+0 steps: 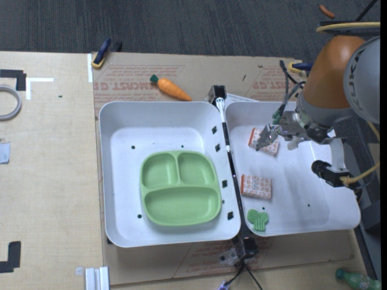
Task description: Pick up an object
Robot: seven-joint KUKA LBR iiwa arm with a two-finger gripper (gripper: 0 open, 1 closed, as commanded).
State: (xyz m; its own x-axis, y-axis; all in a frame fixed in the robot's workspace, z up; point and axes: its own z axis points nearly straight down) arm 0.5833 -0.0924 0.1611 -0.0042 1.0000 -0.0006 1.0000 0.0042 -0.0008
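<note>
Two white bins: the left bin (115,180) and the right bin (314,213). One green plate (179,188), split into three compartments, in the left bin. Two small pink-patterned packets in the right bin: an upper packet (265,140) and a lower packet (256,186). One small green toy (259,220) in that bin too. One toy carrot (171,87) on the cardboard beyond the bins. One blue clip (101,53) at the cardboard's far-left corner. One arm with one gripper (267,139)

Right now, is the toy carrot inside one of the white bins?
No, the carrot lies on the cardboard behind the left bin, outside both bins.
</note>
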